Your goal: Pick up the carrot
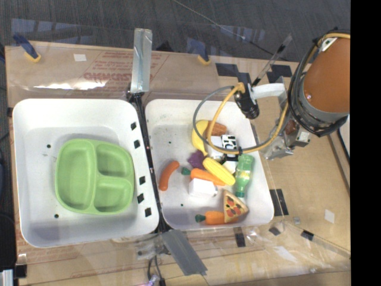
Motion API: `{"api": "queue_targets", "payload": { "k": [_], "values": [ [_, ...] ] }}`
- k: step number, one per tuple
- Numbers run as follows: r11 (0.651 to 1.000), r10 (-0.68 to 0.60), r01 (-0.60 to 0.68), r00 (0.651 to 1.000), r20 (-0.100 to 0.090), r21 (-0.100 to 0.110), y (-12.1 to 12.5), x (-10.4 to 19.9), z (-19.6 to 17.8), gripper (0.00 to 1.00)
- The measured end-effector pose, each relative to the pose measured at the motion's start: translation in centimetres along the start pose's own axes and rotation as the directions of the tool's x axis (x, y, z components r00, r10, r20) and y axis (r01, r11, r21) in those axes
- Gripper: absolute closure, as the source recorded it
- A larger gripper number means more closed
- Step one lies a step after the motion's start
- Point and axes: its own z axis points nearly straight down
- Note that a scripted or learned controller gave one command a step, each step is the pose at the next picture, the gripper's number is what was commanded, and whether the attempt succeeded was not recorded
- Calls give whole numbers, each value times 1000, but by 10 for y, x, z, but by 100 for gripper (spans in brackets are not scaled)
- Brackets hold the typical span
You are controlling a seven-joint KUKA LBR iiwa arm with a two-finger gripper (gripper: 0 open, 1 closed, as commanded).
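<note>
Grey arm [309,115] with glossy orange band [329,76] (rounded, dome-like), yellow and grey cables [205,109] looped alongside, small black fitting [246,106] at white bracket.

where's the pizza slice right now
The pizza slice lies in the right bin, near its front right corner, beside a carrot and just below the green bottle.

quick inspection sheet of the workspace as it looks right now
surface: two white bins; right bin holds the toys, left bin holds a green divided plate
job's things: carrot mid right bin, beside corn; second carrot near front wall by pizza slice
clutter: sausage, banana, green bottle, white block, purple piece
grippers: gripper over the pile, fingers unclear
cables: yellow cable loops over right bin
surroundings: cardboard, tape
</note>
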Motion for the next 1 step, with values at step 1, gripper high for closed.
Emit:
{"api": "queue_targets", "payload": {
  "k": [1],
  "values": [
    [1000, 2, -2, 1000, -13, 4, 2, -12, -95, 100]
  ]
}}
